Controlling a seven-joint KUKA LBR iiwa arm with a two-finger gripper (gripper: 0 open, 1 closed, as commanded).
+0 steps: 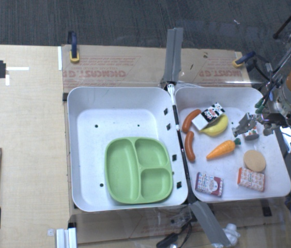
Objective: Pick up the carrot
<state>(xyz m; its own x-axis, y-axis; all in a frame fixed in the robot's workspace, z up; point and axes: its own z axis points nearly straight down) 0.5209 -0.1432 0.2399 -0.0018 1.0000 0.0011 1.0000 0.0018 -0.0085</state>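
The carrot (221,150) is orange with a green tip. It lies slantwise in the middle of the right bin (269,190), green end up and to the right. My gripper (246,127) hangs over the right side of that bin, just up and right of the carrot's green tip. Its fingers (240,127) are spread apart with nothing between them. The arm comes in from the right edge.
In the right bin lie two red sausages (189,133), a banana (215,126), a black-and-white box (212,111), a round biscuit (255,160) and two red packets (209,184). The left bin (83,138) bears a green divided plate (139,169).
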